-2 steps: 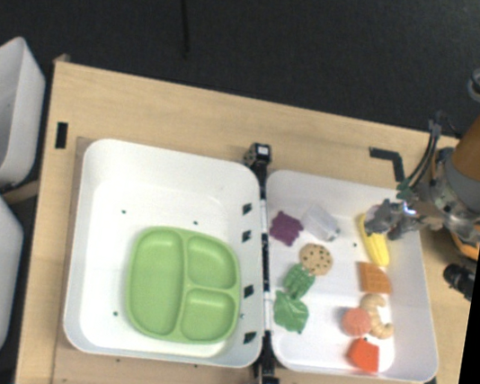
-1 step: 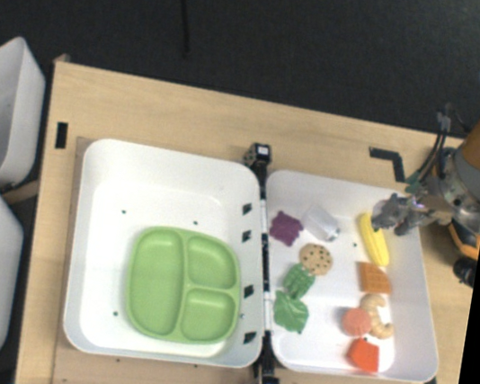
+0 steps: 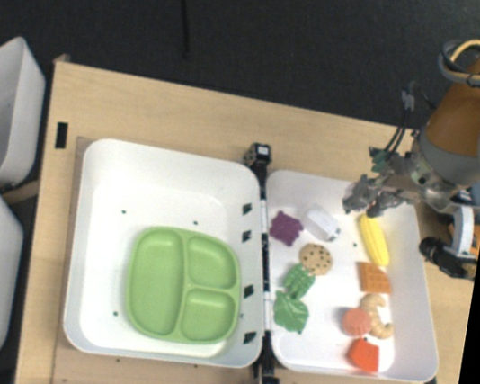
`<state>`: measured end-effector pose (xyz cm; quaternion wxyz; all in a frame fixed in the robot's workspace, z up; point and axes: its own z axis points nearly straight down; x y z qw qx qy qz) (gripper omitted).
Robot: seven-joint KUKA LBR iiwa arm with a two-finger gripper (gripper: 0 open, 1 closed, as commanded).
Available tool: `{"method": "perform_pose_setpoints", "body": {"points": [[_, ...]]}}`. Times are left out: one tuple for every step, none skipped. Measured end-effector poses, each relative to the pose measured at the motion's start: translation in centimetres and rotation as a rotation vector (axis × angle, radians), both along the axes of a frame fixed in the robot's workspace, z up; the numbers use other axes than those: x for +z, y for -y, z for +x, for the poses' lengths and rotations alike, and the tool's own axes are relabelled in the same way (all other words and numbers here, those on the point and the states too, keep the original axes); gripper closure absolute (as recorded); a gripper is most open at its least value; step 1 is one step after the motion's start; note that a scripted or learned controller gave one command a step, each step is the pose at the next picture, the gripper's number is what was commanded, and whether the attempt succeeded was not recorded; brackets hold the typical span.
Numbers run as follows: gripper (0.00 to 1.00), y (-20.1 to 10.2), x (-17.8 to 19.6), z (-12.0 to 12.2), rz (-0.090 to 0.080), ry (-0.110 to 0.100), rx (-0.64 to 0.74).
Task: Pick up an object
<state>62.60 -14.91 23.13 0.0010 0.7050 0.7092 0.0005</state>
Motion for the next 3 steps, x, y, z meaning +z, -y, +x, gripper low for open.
{"method": "perform_pose_setpoints", "body": {"points": [[1.0, -3.9, 1.6, 3.2, 0.001, 0.003, 0.0], [1.0, -7.1, 1.7, 6.3, 0.0, 0.002, -0.001], [1.0, -6.5, 0.2, 5.9, -0.002, -0.002, -0.006]]}}
